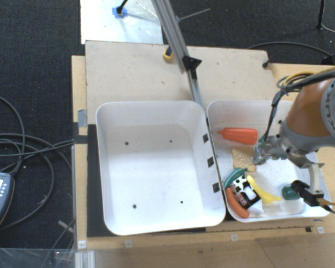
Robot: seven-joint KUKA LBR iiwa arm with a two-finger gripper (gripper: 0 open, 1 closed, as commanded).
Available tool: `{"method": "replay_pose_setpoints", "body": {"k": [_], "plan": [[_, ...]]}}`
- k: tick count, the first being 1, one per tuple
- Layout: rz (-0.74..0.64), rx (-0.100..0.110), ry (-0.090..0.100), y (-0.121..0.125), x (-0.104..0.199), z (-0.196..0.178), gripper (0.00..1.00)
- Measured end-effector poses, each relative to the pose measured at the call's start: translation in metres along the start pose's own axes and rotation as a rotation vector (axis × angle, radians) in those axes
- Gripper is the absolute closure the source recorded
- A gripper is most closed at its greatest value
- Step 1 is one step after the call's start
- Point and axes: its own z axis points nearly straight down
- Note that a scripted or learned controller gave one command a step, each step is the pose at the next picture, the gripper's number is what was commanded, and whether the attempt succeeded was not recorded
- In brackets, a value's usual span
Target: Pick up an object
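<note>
Orange bottle (238, 135) lying in right bin (223, 111), no readable label; fingers (259, 156) just beside, state unclear

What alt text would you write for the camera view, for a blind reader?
A grey and orange robot arm reaches from the right into the right bin, its gripper beside an orange bottle. Small toys crowd that bin's near corner.
</note>
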Motion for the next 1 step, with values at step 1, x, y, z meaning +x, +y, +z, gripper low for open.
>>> {"method": "replay_pose_setpoints", "body": {"k": [1], "plan": [[-0.003, 0.0, -0.003, 0.0085, -0.0088, -0.0543, 1.0]]}}
